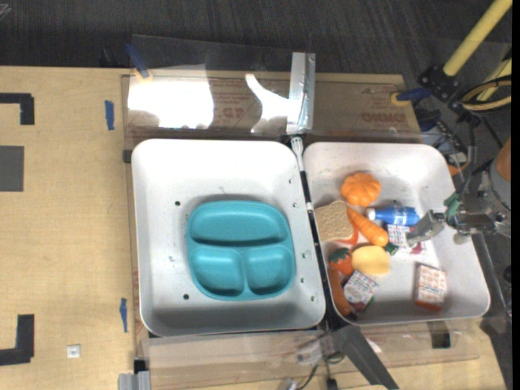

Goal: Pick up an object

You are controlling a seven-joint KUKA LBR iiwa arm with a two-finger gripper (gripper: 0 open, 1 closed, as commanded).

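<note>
The right bin (pixel 400 167) holds a small orange pumpkin (pixel 361 188), a carrot (pixel 370 228), a blue can (pixel 395 215) lying on its side, a yellow lemon (pixel 370 260), a slice of bread (pixel 331 220), a printed packet (pixel 360 287) and a small printed box (pixel 430 286). My gripper (pixel 426 228) reaches in from the right edge and hangs low over the right side of this bin. It is just right of the blue can and above the box. I see nothing held in it.
The left bin (pixel 162 185) holds a teal divided tray (pixel 240 246). A clear panel and a metal post (pixel 301 92) stand behind the bins. Cables and a yellow pole (pixel 479 31) lie at the back right.
</note>
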